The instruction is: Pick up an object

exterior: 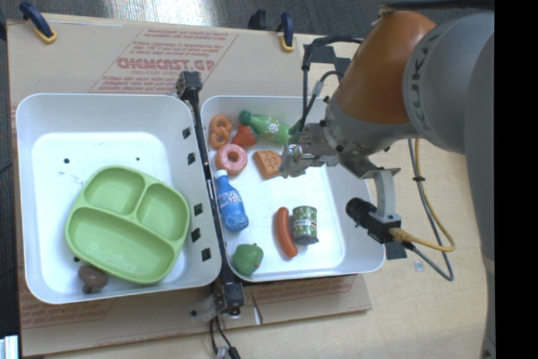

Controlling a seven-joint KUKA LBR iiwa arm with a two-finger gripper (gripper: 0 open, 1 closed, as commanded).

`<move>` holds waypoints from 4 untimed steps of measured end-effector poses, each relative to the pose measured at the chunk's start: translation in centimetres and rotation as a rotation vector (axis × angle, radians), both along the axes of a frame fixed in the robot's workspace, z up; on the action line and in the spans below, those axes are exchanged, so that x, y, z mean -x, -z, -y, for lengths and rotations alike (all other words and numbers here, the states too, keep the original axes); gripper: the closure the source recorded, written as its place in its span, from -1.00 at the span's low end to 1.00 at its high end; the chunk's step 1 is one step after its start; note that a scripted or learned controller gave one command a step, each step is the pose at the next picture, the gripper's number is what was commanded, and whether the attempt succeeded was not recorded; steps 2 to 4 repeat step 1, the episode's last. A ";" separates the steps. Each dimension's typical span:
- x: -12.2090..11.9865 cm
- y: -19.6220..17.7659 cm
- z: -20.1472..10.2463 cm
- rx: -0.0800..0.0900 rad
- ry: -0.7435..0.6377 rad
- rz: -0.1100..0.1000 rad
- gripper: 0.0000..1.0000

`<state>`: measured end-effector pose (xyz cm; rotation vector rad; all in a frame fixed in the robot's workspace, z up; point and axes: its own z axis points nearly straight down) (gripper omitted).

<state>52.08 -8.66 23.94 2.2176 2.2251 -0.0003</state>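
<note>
Right bin (357, 261), taken as landmark. Lying inside it: pretzel (220, 130) and pink donut (231, 158) toward its far left; green bottle (267, 125) along its far wall; waffle (267, 163) mid-bin; blue bottle (229, 202) hugging its left wall; sausage (286, 232) touching the tin can (304, 224); green pepper (247, 258) sitting in its near left corner.

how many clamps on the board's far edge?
3: a blue-yellow clamp at the far left corner, a dark clamp and a blue clamp mid-edge. The arm may hide more.

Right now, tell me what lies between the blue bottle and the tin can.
In the camera view, a red sausage lies between the blue bottle and the tin can.
</note>
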 end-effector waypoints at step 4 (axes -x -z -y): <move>-3.6 2.4 -2.4 0.001 -0.004 -0.002 1.00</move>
